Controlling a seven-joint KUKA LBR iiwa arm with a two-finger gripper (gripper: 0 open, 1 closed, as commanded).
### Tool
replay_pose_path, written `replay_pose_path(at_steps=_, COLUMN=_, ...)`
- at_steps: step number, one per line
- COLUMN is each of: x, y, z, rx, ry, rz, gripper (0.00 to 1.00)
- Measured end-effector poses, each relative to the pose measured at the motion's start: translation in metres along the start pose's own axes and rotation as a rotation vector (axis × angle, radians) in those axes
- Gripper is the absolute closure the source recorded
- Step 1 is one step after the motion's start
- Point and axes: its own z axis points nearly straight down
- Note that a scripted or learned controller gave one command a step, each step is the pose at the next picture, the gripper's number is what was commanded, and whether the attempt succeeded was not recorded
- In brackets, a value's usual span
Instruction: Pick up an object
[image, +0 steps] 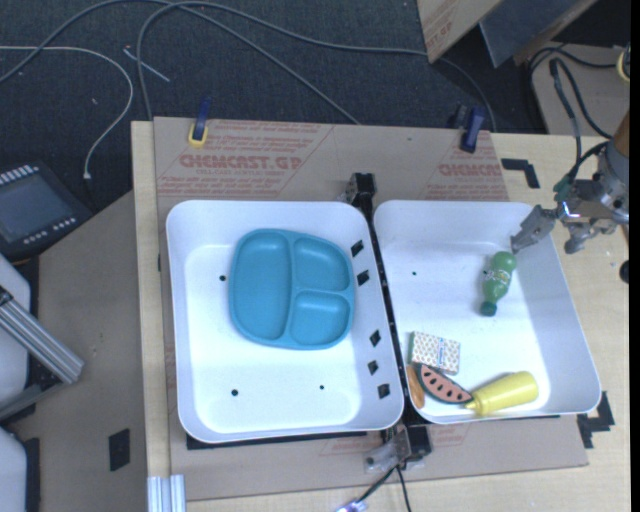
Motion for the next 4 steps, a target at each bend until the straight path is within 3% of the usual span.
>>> replay_pose_path(at_steps=1, x=0.001, y=0.003, z=-0.008, rx=-0.014, ry=-0.003, rz=-0.004, gripper=0.0)
replay_pose_path(at_steps=4, x=-0.006, y=0.011, z=0.142, rx=-0.011, ry=0.005, rz=-0.006, gripper=0.0)
